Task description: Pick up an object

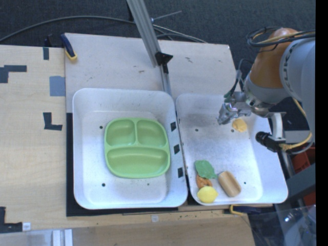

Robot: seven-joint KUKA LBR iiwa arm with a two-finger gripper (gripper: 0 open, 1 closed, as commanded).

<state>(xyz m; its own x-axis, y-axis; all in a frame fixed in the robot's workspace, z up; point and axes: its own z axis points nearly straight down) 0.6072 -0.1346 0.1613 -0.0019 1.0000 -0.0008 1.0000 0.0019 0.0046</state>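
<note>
Camera view has the gripper (227,115) low over the right bin (266,188), just beside a small yellow piece (239,125); whether it's spread or pinching, I can't tell from here.

On the tabletop (118,65) you see two bins side by side. In the left bin (82,137) lies a divided plate (137,147), about in the middle. In the right bin (266,183), at the near edge, you find a carrot (204,176), a lemon (207,194) just before it, and a bread roll (229,183) at their right. Near the far right wall lies a small food piece (239,125), and the pincer (225,118) is just left of it. Behind the bins a pole (146,27) crosses the tabletop.
</note>
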